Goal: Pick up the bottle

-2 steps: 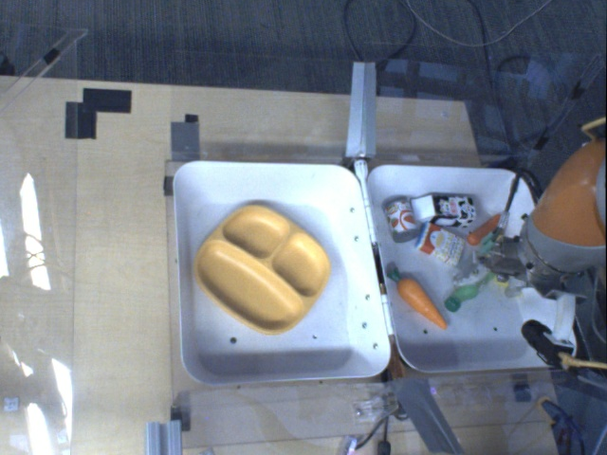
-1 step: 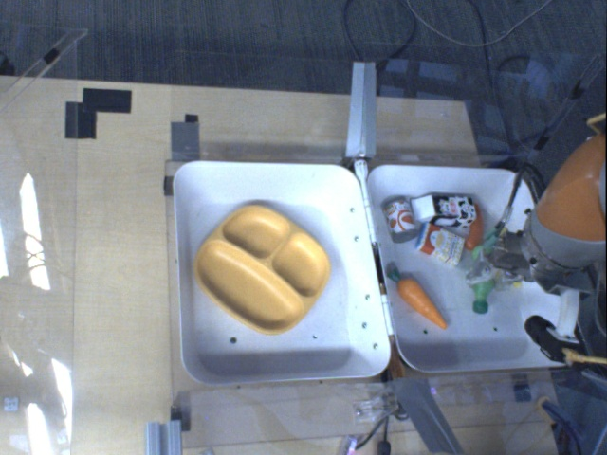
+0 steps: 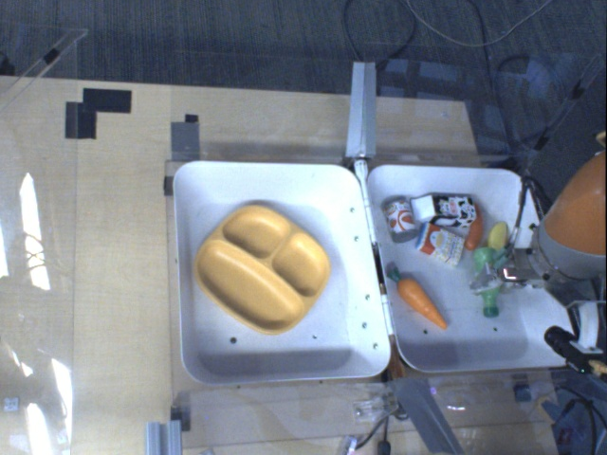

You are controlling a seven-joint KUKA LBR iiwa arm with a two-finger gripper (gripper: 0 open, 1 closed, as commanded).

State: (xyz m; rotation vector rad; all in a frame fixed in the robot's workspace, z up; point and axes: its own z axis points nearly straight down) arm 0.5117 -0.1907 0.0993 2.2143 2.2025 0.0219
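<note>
A small green bottle (image 3: 489, 300) lies in the right white bin (image 3: 455, 351), near its right side. My gripper (image 3: 496, 275) reaches in from the right and sits directly over the bottle's upper part, hiding it. Green shows just above and below the gripper tip. I cannot see whether the bottle is actually held.
An orange carrot (image 3: 419, 300) lies left of the bottle. Small cartons (image 3: 443, 243) and a cow-patterned box (image 3: 455, 209) sit at the bin's back, with a yellow piece (image 3: 498, 236) and an orange piece (image 3: 473, 232) beside them. The left bin (image 3: 190, 282) holds a yellow three-part tray (image 3: 263, 266).
</note>
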